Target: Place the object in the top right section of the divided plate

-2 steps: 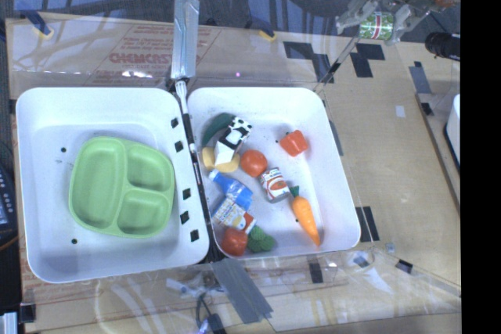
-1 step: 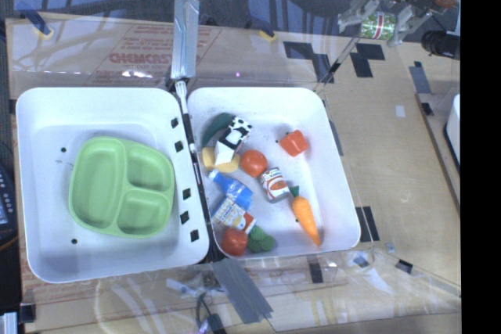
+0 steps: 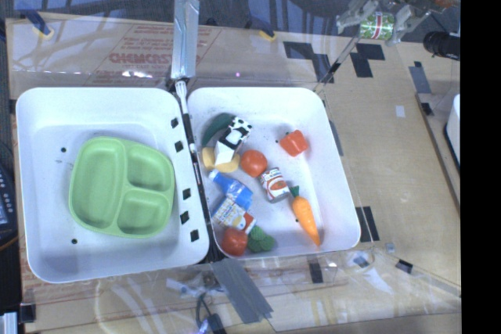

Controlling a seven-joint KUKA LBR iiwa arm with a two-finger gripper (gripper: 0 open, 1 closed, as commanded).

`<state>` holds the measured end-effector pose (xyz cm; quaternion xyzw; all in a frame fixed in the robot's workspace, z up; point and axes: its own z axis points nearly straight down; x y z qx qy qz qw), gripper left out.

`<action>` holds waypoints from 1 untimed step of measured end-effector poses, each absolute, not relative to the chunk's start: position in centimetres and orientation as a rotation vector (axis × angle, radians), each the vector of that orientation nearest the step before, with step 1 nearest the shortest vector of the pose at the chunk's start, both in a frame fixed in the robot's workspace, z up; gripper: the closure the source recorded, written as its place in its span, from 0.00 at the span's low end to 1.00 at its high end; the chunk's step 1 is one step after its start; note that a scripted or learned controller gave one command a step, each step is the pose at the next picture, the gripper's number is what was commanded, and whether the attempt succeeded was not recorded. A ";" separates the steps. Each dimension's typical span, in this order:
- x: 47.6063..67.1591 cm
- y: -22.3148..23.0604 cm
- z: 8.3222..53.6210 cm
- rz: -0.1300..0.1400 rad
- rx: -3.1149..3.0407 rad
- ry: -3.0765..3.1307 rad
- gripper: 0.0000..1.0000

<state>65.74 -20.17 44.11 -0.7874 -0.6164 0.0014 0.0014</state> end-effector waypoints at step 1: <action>65.7 -19.9 44.1 0.006 -2.445 -1.965 1.00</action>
